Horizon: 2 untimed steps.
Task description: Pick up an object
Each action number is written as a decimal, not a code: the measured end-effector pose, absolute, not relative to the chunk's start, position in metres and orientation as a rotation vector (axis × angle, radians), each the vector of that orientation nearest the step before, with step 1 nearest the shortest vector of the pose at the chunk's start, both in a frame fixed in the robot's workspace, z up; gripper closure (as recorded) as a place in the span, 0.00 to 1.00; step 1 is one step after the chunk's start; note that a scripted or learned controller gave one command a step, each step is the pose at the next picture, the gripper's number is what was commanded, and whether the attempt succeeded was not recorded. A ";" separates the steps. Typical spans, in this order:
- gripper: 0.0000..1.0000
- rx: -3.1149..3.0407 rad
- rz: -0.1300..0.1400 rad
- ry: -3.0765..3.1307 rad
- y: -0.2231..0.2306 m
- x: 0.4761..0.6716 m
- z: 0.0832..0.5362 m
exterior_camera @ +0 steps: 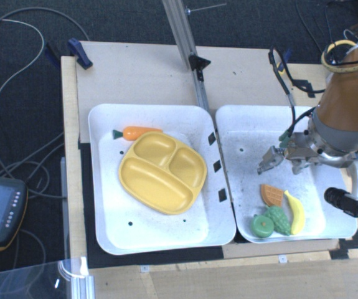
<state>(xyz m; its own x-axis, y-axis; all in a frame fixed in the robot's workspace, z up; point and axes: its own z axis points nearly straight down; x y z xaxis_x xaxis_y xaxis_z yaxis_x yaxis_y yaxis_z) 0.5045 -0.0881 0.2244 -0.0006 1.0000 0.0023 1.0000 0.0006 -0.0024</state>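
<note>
In the right bin (247, 129), near the front, lie an orange waffle-like piece (271, 195), a yellow banana (296, 212) and a green toy (269, 222) made of a round part and a bumpy part. My gripper (282, 164) hangs over the middle of this bin, a little behind the orange piece and apart from it. It is open, and nothing sits between its fingers. The left bin (104, 217) holds a yellow divided plate (162, 172) and an orange carrot (138, 132) just behind the plate.
A metal pole (185, 39) slants across the bench behind the two bins. Black clips (216, 165) sit along the wall between the bins. The back half of the right bin is bare white floor.
</note>
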 end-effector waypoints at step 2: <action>0.00 -2.217 0.006 -2.215 -0.091 0.503 0.182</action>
<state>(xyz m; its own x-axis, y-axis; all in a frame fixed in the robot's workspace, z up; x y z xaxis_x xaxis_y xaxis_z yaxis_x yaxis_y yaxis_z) 0.5029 -0.0908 0.1815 0.0008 1.0000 0.0027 1.0000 -0.0008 -0.0077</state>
